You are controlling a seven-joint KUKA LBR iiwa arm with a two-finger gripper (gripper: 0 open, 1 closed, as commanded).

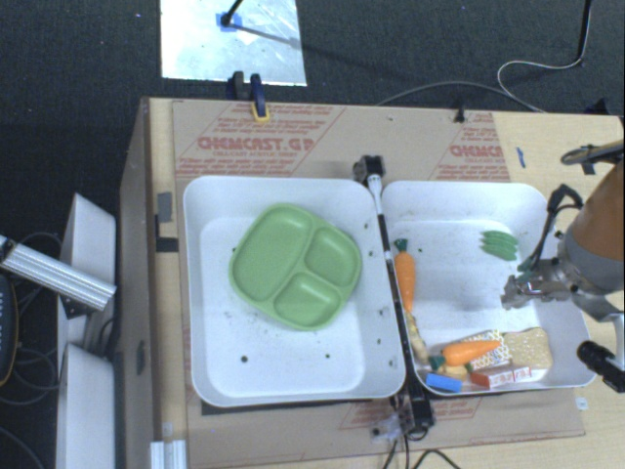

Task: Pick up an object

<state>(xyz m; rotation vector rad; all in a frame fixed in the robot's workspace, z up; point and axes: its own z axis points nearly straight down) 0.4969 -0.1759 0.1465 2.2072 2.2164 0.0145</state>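
A dark floor surrounds the tabletop (322, 130), whose brown board carries two shallow white bins side by side. The claw (518, 289) hangs over the right bin (459, 208) near its right wall, at the end of the grey arm with its orange band. Whether its fingers are spread or pressed together cannot be told at this size, and nothing is seen pinched between them.

Just above and left of the claw lies a small green leafy piece (499, 244). Below and left of it, against the bin's front wall, sits a cluster: an orange carrot (473, 349), a red-and-white packet (500, 372), a tan block (529, 345) and a blue item (444, 383). Farther left, another carrot (404, 277) lies along the divider. Beyond that, the left bin (225, 379) holds a green divided plate (296, 266).

The step in hand looks like the approach: no object is yet taken. The next move calls for settling on one piece, centring over it and descending squarely; the crowded cluster may make a clean grip harder than the lone green piece.
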